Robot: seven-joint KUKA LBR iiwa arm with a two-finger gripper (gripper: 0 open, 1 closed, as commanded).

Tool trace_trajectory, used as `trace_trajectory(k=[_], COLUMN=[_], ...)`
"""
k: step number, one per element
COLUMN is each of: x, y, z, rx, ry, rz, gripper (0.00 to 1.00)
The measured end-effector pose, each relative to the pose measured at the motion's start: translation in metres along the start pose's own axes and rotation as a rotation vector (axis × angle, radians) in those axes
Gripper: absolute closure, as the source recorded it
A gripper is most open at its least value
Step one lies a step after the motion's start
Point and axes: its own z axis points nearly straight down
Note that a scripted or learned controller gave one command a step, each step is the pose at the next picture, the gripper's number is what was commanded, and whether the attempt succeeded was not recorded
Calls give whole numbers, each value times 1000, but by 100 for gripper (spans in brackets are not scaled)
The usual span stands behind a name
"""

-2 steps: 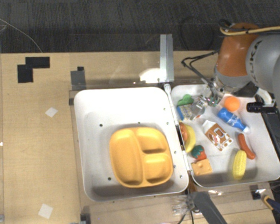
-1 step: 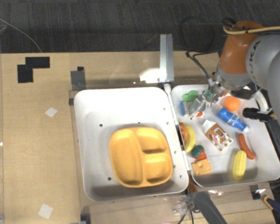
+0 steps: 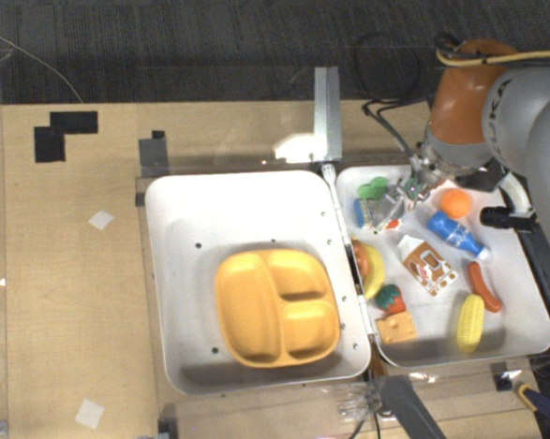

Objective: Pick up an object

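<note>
Objects for picking are all lying in the right white shallow plastic bin point(image 3: 541, 322), and the nearest of them to the camera are the ribbed yellow plastic corn cob point(image 3: 469, 322) and the flat orange cracker-like square point(image 3: 396, 327), both at the bin's near wall. A little farther, the glossy red sausage point(image 3: 484, 287) is lying slanted beside the corn, and the curved yellow banana point(image 3: 373, 270) is resting against the left wall. In the middle, the flat white and brown snack packet point(image 3: 426, 265) is lying tilted. Beyond it, the blue plastic bottle with white label point(image 3: 455, 234) is pointing its long axis from upper left to lower right, with the round orange ball point(image 3: 455, 202) just beside its far end. At the far left corner, the small green toy piece point(image 3: 373, 189) is sitting. The metal two-finger gripper point(image 3: 407, 195) is hanging between the green piece and the ball, so both are just beside it. Whether its fingers are apart or together, I cannot tell. The left white bin point(image 3: 170, 268) is holding the smooth yellow divided tray point(image 3: 276, 307).
</note>
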Motion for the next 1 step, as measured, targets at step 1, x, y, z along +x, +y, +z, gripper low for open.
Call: trace_trajectory(k=[1], x=[-16], y=[-18], z=[12], rx=[7], ry=[11], rz=[-571], gripper=[0])
